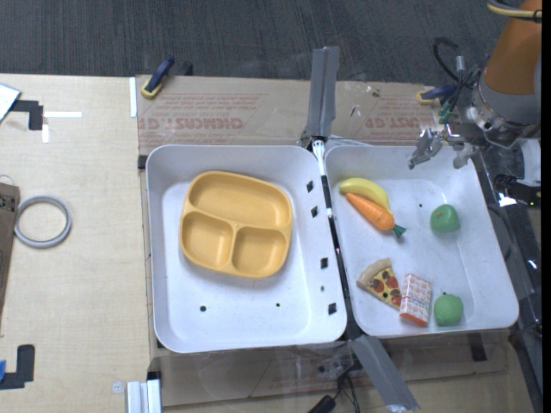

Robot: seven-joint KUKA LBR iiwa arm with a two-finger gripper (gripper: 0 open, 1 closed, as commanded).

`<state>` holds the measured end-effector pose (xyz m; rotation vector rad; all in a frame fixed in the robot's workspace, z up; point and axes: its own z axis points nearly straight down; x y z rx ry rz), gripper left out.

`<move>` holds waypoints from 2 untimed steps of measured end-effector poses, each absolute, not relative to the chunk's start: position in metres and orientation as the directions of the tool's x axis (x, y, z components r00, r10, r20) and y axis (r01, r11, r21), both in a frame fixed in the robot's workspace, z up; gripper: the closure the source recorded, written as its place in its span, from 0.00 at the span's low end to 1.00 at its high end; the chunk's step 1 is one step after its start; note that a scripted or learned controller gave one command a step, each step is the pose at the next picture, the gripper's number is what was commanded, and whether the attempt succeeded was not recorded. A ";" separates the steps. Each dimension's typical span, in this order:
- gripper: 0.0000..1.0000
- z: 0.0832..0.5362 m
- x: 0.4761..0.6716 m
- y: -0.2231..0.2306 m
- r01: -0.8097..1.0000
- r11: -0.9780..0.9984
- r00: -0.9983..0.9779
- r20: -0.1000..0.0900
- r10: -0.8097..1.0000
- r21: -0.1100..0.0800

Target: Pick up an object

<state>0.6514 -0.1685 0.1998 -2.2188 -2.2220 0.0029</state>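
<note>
Nearest the lens, a green ball (448, 309) and carton (416, 298) crowd the right bin (491, 256); gripper (441, 143) hovers open-fingered and empty at the far rim. Cleanest target looks like the lone apple (445, 218), approached straight down.

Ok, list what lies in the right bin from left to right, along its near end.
Pizza slice → red and white carton → green ball, close to the bin's near right corner.
</note>
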 end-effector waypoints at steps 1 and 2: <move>0.00 0.183 0.659 -0.195 0.999 0.034 -0.034 -0.002 0.999 0.000; 0.00 0.131 0.659 -0.125 0.829 0.560 -0.560 -0.002 0.829 0.001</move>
